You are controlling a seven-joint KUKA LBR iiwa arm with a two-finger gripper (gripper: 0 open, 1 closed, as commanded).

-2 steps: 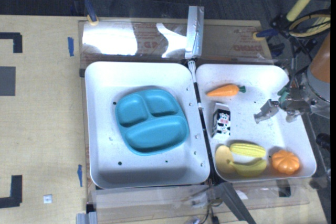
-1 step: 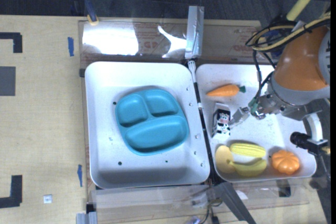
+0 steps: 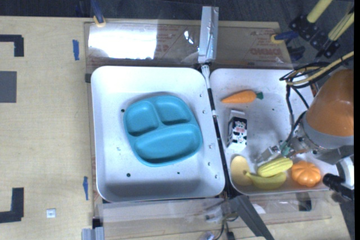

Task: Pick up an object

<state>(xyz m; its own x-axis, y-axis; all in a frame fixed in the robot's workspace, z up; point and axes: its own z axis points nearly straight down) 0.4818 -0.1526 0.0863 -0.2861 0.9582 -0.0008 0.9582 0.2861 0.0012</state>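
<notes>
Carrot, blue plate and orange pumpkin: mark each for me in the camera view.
carrot (image 3: pixel 239 98): camera view, middle of its orange body.
blue plate (image 3: pixel 163 140): camera view, large lower compartment.
orange pumpkin (image 3: pixel 307 175): camera view, middle of its rounded top.

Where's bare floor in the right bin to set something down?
Right white bin: bare between the orange toy carrot and the tool, right of the small black-and-white carton. Crowded along the near edge: yellow bananas, orange pumpkin.
</notes>
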